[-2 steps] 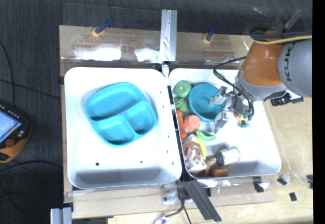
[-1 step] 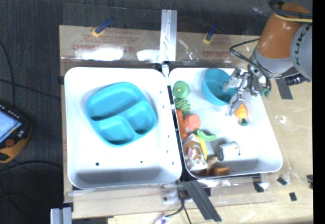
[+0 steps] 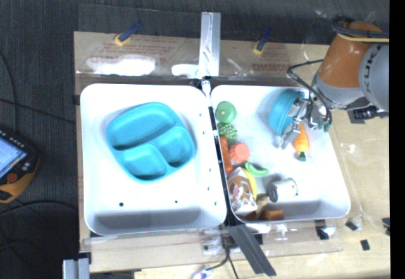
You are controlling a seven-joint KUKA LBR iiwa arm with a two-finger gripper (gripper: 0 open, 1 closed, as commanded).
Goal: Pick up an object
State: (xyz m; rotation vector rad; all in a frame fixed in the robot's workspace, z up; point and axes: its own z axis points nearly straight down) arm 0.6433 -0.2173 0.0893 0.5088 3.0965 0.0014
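Observation:
The right bin (image 3: 329,189) holds the loose objects. My gripper (image 3: 296,129) hangs over the bin's upper right part, at the end of the grey arm with its orange band (image 3: 345,59). A blue bowl (image 3: 280,110) stands tilted on its side against the gripper's left. An orange toy carrot (image 3: 302,143) with a green tip lies right beside and just below the gripper. The wrist hides whether either one is gripped.
Along the right bin's left wall lie a green ball (image 3: 225,111), a small yellow-green fruit (image 3: 228,130), a red-orange ball (image 3: 239,152), a printed packet (image 3: 242,190), a small can (image 3: 283,188) and a brown piece (image 3: 270,213). In the left bin (image 3: 95,208) sits a blue divided plate (image 3: 150,140).

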